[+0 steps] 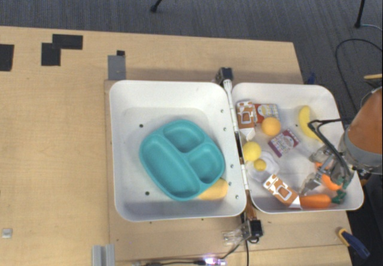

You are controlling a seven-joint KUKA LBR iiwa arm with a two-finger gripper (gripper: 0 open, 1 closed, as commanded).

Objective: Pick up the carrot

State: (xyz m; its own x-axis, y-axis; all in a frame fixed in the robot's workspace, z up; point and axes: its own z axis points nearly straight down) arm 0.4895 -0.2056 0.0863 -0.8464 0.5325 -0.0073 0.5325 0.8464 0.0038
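The carrot (315, 201), orange and lying lengthwise, rests against the front wall of the right bin (335, 98), near its front right corner. A green bit sits at its right end. My gripper (327, 174) hangs just above and behind the carrot, low over the bin floor. A small orange piece (330, 183) shows right under the gripper; whether it is held cannot be made out. The arm's orange band and grey wrist enter from the right edge.
The right bin also holds a banana (306, 121), an orange (271, 126), a lemon (251, 151), and snack packets (281, 190) beside the carrot. In the left bin (119, 139) lies a teal divided plate (182, 159) with a yellow item (214, 190) at its front edge.
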